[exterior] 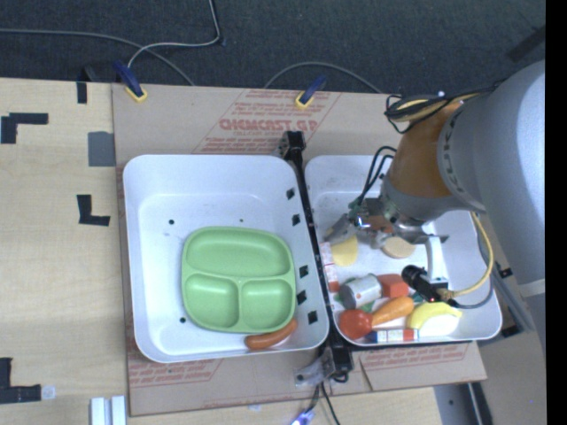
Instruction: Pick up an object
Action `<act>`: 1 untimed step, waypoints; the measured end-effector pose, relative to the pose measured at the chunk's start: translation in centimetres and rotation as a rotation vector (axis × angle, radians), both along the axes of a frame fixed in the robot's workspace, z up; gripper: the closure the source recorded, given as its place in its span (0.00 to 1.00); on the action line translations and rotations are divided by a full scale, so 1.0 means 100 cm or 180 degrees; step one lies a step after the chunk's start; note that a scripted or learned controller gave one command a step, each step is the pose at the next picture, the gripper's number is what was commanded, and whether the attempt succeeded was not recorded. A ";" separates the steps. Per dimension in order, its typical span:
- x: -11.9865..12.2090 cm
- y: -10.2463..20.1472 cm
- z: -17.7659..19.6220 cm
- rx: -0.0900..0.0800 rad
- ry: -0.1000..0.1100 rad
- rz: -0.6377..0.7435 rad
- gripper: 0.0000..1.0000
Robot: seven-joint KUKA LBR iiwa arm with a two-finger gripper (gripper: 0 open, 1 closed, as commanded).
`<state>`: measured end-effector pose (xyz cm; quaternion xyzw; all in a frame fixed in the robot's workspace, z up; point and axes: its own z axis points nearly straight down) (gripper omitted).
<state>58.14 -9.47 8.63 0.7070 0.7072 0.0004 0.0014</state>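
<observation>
My gripper hangs low over the upper left part of the right bin, under the arm's orange band. Just below it lies a pale yellow toy, and a beige round piece sits to its right. Further toward the front lie a grey can, an orange carrot, a red toy and a yellow toy. I see nothing held in the gripper.
The left bin holds a green divided plate and a brown sausage by its front wall. A black divider runs between the bins. Cables loop around the arm on the right.
</observation>
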 end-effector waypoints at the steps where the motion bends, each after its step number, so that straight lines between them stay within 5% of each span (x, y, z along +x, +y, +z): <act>1: -0.078 -0.042 0.001 -0.0010 -0.0011 -0.0005 0.00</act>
